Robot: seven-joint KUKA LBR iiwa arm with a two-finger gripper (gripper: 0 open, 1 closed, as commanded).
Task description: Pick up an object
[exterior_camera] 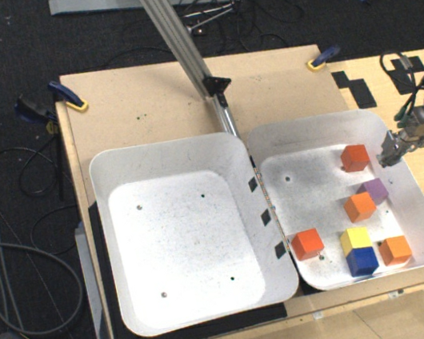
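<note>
Nearby, end effector (pixel 391 151), state unclear, beside orange cube (pixel 354 157) and purple block (pixel 376 190).

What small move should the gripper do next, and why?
Probably a short move left and down toward the orange cube. The gripper sits at the right bin's right rim with nothing visible between its fingers, and this cube is the closest object, standing apart from the purple cube and the others.
</note>
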